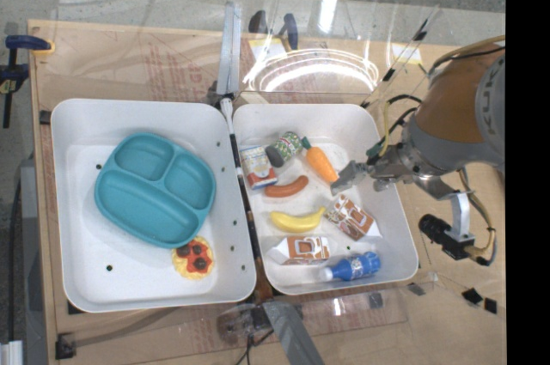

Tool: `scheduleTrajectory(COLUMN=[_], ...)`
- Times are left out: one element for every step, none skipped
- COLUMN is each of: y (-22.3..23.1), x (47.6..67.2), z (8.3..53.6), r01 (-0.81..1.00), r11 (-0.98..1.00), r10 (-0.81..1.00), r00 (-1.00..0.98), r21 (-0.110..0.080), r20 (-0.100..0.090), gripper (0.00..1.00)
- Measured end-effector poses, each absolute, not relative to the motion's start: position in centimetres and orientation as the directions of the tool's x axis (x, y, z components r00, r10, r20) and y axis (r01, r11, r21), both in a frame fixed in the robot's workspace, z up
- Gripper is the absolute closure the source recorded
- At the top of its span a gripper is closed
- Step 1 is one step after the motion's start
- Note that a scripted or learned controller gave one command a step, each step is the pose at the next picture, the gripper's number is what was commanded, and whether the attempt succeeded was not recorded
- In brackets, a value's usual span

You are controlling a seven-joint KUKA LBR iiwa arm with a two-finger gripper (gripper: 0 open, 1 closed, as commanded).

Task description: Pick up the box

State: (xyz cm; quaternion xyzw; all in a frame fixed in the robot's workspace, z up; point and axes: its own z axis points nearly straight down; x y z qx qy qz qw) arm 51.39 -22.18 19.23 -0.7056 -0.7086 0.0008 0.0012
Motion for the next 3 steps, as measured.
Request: scheduleTrajectory(y=[-15.4, -13.2, -13.0], x=[58.9, 62.2, 62.2], z=[20.4, 14.3, 11.3], r01=[0.951, 0.899, 0.933], r11=[0.309, 0.438, 0.359], r10=[0.951, 0.899, 0.933], r00=[-0.309, -0.438, -0.359], r21=[0.002, -0.002, 0.026], r20=[-0.002, 0.0, -0.02], gripper=[0.0, 0.0, 0.0])
